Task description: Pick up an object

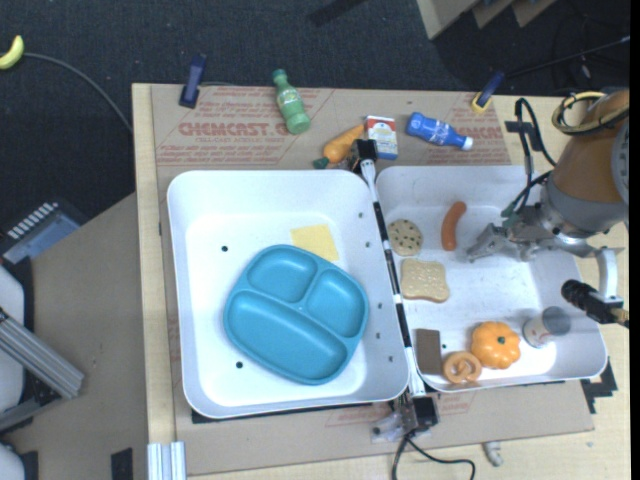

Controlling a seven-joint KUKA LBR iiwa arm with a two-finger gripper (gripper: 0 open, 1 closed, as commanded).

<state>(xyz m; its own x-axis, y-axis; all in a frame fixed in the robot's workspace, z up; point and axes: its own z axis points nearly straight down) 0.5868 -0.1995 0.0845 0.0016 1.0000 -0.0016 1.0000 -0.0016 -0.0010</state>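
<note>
Reaching in from the right, the arm (590, 173) bends down over the right bin (500, 183); its pincer (497, 240) spreads wide beside the sausage (453, 225), holding nothing.

You are looking at a robotics lab test bench, not a home kitchen. The two white bins (190, 218) sit on a board (240, 128) printed with a supplier's name, laid over dark carpet (90, 18). Beyond the bins, toy groceries such as a green bottle (291, 101) lie loose on the board. Right of the bins, cables (530, 138) trail off the grey arm (590, 183).
</note>
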